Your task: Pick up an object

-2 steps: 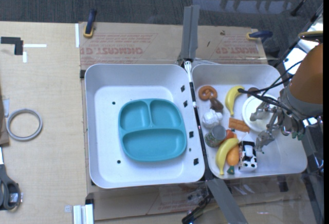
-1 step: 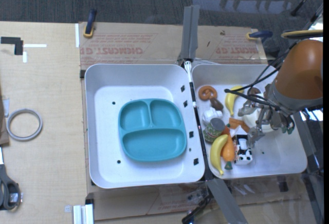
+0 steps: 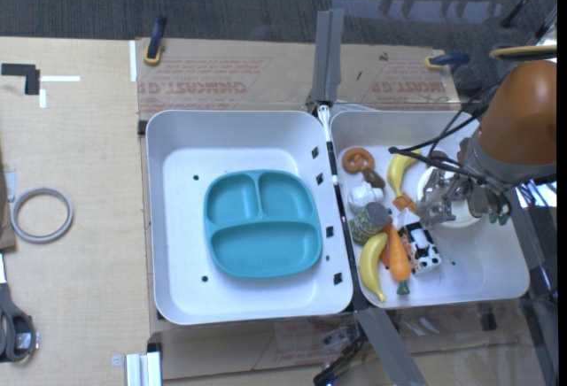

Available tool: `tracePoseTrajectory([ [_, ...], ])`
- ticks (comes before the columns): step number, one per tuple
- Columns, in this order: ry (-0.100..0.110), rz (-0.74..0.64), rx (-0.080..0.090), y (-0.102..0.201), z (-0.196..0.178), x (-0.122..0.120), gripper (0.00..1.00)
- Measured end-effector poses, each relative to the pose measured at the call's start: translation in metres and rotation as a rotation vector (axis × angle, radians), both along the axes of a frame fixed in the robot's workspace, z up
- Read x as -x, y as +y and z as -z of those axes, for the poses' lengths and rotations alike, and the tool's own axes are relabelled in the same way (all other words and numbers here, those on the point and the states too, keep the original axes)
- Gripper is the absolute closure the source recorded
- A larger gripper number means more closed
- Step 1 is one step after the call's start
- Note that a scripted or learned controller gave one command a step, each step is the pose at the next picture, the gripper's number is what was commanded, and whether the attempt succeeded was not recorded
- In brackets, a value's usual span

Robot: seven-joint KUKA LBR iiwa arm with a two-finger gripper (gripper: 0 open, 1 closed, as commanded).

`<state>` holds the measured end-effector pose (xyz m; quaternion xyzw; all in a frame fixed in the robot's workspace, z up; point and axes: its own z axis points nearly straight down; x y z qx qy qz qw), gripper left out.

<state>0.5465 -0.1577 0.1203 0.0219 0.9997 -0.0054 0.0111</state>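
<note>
**Colleague:** What's there to pick up, and where?

**Me:** From my screen, the objects are heaped along the left side of the right bin, right of centre in the frame. I see a banana low in the pile, curving down toward the bin's lower left corner, with a carrot touching its right side. A black-and-white toy lies just right of the carrot. Above them sits a greenish, grey-topped item that I can't identify, then a small white item, and a brown pretzel-shaped ring at the top. A second banana stands just right of that ring.

**Colleague:** And the gripper?

**Me:** The gripper is down inside the right bin, just right of the pile, near the second banana and above the black-and-white toy. Cables and metal parts clutter that spot, so I cannot tell whether the fingers are spread or pressed together, nor whether anything sits between them. The arm's orange band fills the frame's right edge.

**Colleague:** Anything else?

**Me:** The left bin holds a teal divided plate, flat in its middle. On the worktop at far left lies a grey ring, well apart from both bins.
</note>
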Motion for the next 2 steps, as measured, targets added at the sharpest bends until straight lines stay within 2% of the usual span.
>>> tracePoseTrajectory([
  [1, -0.024, 0.271, -0.006, 0.027, 0.011, 0.039, 1.0],
  [2, 0.019, -0.154, -0.01, 0.096, -0.072, 0.04, 1.0],
])
